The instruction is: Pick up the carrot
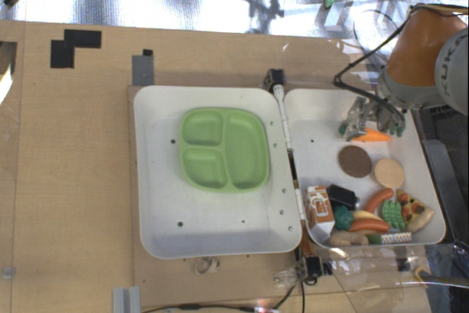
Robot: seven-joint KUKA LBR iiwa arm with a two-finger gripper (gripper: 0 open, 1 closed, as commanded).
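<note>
**Carrot at the gripper, far end of the right bin**

While the arm [425,48] reaches down from the right, its gripper [374,122] sits low over the carrot [372,135] at the far end of the right bin [316,121]. Whether the carrot is grasped or merely touched, I cannot tell. Nearer than the carrot lie a brown disc [355,160] and a tan disc [389,173]; further toward the near rim sits a heap of toy food [366,212]. Left of that bin, the left bin [157,179] holds a green divided plate [223,149].
</note>
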